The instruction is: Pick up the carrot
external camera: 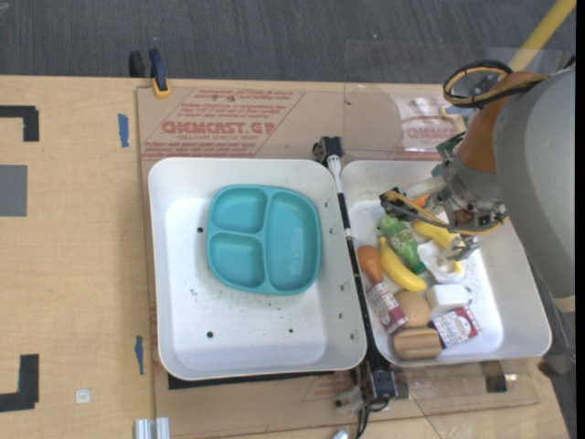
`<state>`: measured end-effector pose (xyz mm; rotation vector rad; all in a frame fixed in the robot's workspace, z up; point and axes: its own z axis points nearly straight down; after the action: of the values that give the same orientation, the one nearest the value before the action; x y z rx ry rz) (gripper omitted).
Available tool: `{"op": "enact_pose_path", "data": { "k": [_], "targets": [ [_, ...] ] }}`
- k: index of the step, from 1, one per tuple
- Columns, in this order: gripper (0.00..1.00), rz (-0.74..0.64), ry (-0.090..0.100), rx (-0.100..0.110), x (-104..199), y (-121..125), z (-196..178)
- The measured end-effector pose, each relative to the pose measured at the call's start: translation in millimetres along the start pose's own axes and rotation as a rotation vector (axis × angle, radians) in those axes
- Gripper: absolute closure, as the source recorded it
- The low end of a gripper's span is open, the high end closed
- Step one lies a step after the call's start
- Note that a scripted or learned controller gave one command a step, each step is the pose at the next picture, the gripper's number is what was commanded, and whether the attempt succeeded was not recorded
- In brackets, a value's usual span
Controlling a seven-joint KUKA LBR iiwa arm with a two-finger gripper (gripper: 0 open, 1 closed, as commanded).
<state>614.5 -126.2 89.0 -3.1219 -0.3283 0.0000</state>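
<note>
Cardboard covers the bench under 2 white bins. A teal divided plate [265,240] lies in the left bin [183,337]. The carrot [370,263] rests at the right bin's [512,327] left wall, beside a banana [402,270]. The gripper [452,231] hangs over the clutter, well right of it.
</note>
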Motion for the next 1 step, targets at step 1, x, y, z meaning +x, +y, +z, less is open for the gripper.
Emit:
{"op": "enact_pose_path", "data": {
  "k": [1],
  "targets": [
    [0.0,0.008,0.002,0.001,-18.7,7.0,-0.5]
  ]
}}
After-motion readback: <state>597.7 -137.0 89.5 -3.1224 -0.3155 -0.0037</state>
